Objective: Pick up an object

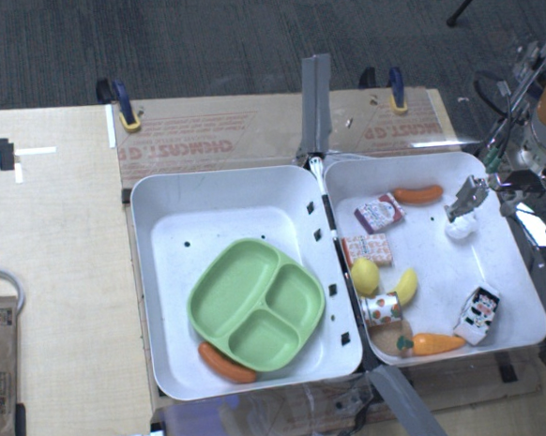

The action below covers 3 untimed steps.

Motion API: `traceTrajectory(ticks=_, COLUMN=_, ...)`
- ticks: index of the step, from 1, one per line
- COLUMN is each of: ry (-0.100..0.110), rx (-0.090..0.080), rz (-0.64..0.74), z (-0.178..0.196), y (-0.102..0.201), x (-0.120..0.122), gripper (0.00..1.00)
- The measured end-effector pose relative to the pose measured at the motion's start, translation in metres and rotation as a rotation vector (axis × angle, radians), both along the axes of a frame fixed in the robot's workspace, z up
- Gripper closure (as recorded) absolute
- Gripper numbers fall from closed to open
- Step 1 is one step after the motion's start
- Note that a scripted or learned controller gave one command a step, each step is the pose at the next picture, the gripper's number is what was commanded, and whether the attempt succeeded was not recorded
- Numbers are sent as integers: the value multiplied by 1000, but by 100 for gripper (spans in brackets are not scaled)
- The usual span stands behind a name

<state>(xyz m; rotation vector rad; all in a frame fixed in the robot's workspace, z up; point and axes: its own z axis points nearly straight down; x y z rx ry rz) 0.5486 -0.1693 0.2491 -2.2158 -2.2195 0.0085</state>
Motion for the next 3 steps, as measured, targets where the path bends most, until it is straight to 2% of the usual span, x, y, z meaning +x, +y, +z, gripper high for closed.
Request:
traceTrajectory(ticks=1, ry=-3, rx=2, rz=138, z=-161, y=11, x=-2, gripper=0)
traceTrajectory(ticks=2, ry=-1, rx=5, rz=477, z=-161, y=70, x=-39, gripper=0)
traceTrajectory(ticks=3, ry=-4, rx=4, rz=741, z=-161, y=69, x=40, gripper=0)
